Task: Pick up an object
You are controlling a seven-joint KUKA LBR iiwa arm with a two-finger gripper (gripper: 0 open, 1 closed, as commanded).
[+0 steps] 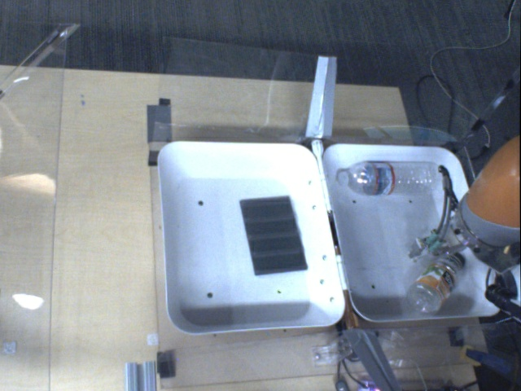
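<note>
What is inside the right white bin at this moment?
The right bin holds two clear plastic bottles: one lying near its far wall, another near the front right corner under the gripper. The arm covers that bin's right edge.

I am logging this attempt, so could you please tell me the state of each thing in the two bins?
Clear plastic water bottle with a blue cap: lying on its side by the right bin's far wall, untouched.
Small clear bottle with amber contents: lying tilted near the right bin's near wall, beside the gripper.
Dark ribbed rectangular pad: flat in the left bin.
Gripper: low in the right bin.
</note>
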